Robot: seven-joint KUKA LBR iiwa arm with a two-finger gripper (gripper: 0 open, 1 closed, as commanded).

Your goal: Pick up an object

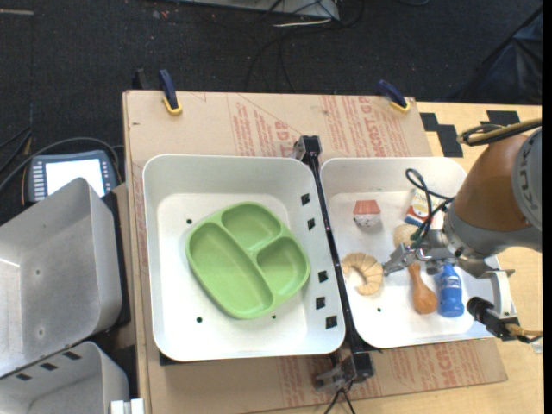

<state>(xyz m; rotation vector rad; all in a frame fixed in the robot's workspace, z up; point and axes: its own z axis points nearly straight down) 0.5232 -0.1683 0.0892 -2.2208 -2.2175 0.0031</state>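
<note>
My gripper [404, 258] is low inside the right bin [388, 172], reaching in from the right under the orange-banded wrist. Just to its left lies a pale curled shrimp-like toy [364, 272]. A brown elongated piece [422, 291] and a blue bottle [449, 291] lie directly below the gripper, close to the wrist. A small red-and-white item [367, 215] sits further back. A beige piece [404, 234] and a white bottle with red and blue marks [420, 206] are partly hidden behind the arm.
The left bin [164, 231] holds a green divided plate [248, 260]. A black divider bar [323, 231] runs between the bins. Cardboard [259, 119] lies under both, held by clamps at the back. Grey containers [52, 257] stand at far left.
</note>
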